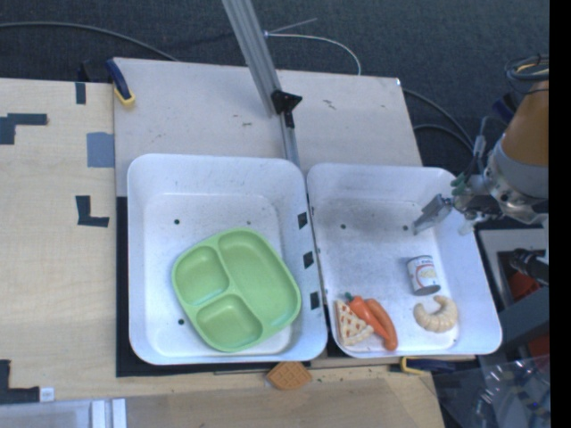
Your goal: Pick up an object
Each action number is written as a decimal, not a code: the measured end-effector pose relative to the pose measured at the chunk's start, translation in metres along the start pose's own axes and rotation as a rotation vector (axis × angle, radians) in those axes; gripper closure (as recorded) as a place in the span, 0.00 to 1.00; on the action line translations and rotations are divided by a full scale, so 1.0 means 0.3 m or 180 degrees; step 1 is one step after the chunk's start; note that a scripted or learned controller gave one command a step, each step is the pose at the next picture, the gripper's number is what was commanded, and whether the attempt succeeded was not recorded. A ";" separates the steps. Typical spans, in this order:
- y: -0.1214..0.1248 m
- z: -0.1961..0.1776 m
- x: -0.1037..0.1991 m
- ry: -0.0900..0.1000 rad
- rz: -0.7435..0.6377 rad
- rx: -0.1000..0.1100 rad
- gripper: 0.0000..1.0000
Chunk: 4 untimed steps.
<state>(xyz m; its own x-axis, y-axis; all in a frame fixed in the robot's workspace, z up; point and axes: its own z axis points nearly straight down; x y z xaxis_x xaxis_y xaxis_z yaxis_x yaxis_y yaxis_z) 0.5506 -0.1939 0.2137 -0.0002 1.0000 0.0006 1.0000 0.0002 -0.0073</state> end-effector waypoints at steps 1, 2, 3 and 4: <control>0.002 0.216 0.004 0.0004 -0.0003 0.0004 0.00; -0.003 0.398 0.009 0.0003 -0.0003 0.0001 0.00; 0.002 0.354 0.009 0.0001 -0.0006 -0.0012 1.00; 0.022 0.201 -0.009 -0.0006 -0.0003 -0.0031 1.00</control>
<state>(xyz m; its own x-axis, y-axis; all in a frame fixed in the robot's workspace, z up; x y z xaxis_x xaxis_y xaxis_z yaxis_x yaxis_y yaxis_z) 0.5569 -0.1967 0.1532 -0.0011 1.0000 -0.0013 1.0000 0.0011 0.0023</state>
